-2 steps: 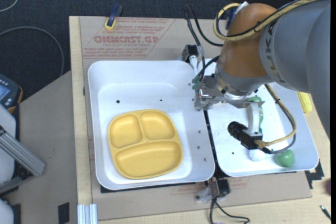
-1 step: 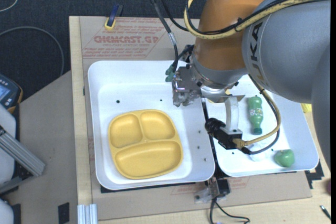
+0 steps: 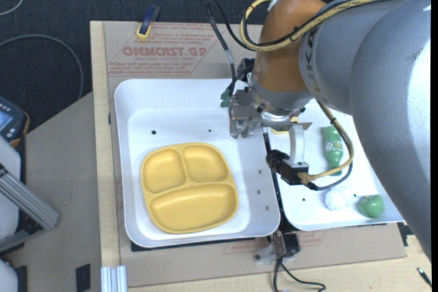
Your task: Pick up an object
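Inside left bin (image 3: 130, 113), glossy yellow three-compartment plate (image 3: 189, 187), rounded corners

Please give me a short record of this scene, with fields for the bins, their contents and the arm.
left bin: holds a yellow divided plate, three compartments, lying flat near the front
right bin: holds a green bottle, a green round object and a small white object
arm: reaches in from the right, over the right bin
gripper: above the left bin's back right part; nothing seen held
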Robot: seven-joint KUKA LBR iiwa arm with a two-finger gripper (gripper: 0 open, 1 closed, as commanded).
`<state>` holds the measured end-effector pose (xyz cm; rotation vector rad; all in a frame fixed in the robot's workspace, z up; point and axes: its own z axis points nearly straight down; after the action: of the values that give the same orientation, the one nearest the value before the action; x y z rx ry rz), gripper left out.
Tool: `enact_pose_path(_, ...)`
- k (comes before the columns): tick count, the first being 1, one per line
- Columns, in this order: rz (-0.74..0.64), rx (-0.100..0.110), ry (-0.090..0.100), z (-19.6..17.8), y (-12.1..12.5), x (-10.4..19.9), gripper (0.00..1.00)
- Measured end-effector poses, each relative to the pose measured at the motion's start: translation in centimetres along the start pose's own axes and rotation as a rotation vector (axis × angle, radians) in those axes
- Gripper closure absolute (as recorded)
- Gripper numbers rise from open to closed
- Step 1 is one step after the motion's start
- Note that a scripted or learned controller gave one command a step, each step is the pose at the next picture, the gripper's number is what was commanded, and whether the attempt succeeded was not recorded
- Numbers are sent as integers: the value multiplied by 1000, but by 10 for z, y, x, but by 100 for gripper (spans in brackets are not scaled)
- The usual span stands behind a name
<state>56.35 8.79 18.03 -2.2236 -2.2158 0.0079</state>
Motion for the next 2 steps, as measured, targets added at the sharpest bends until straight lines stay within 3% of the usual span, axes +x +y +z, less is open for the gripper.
enact_pose_path(1, -9, -20, 7, -179, -50, 20, 100)
enact_pose_path(2, -6, -8, 2, -181, -50, 19, 100)
